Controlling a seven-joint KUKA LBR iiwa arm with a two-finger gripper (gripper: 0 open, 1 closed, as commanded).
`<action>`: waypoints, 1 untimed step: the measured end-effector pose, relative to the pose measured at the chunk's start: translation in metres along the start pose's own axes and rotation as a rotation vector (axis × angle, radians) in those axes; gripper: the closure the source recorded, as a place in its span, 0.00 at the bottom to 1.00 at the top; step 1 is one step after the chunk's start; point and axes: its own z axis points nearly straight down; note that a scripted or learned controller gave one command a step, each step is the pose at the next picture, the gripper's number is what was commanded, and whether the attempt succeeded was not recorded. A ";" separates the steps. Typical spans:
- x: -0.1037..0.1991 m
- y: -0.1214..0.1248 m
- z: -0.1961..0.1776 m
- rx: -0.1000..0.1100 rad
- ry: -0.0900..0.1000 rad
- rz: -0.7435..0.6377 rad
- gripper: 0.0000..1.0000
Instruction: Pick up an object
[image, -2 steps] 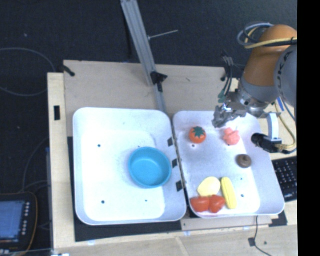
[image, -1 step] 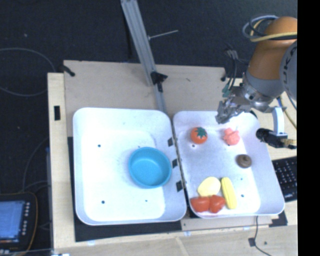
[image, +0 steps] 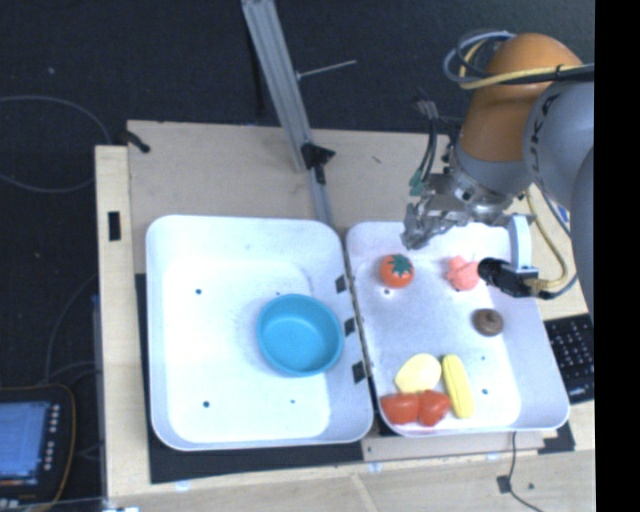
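Orange-red and round, the tomato toy has a small green leafy cap on top; it sits on the floor of the right bin, just below and a little to the left of my claw as the camera sees it. Being nearly a ball, it shows me no long axis, and its green cap faces up toward the camera. My claw hangs over the upper left part of that bin, tips angled down; I cannot tell from this slant how far apart they stand, and I see nothing between them. To the right of the claw and slightly lower lies a pink lump, and further down on that side a small brown round piece. Well below the claw, near the front wall, I see a pale yellow piece, a yellow corn-like piece with its long axis running roughly up and down the picture, and a red piece touching both. Far to the claw's lower left, the left bin holds a blue bowl, upright.
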 end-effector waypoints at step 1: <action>0.054 -0.002 -0.011 -0.002 0.002 -0.002 1.00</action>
